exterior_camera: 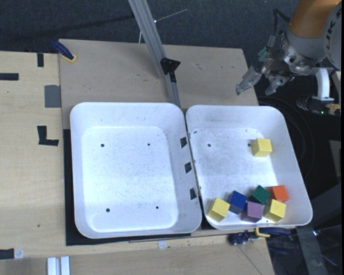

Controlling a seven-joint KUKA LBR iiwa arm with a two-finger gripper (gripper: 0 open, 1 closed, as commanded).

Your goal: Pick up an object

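We had the fingers [258, 83] spread wide and empty, hanging off past the bin's [286, 125] far rim, with the lone yellow cube [262, 147] just below them, probably the easiest grab.

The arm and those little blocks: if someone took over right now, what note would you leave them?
Gripper: open, holding nothing, above the bench beyond the right bin's far right corner.
Blocks: all in the right bin. One yellow block sits alone near the far right side. Along the near edge cluster another yellow, a blue, purple, green, orange and a third yellow.
Done: nothing picked yet.
Left: reach in, grasp one block, lift it.
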